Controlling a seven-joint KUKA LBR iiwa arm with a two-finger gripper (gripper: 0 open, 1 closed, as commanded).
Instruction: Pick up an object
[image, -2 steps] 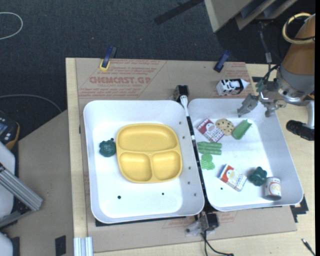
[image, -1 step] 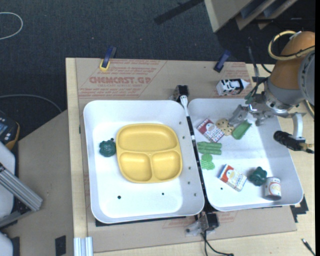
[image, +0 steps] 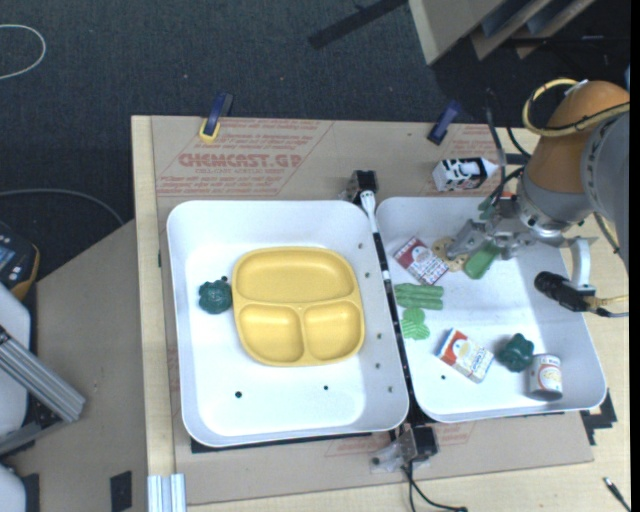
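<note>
My gripper is low over the back of the right bin, reaching in from the right. A small light green piece lies right at its tip, partly under it; whether it is gripped I cannot tell. Just to the left lies a red and white packet. Further forward are two green toy vegetables, a red and white carton, a dark green lump and a small can.
The left bin holds a yellow divided plate with a dark green toy beside its left edge. A black and white object sits on the bench behind the right bin.
</note>
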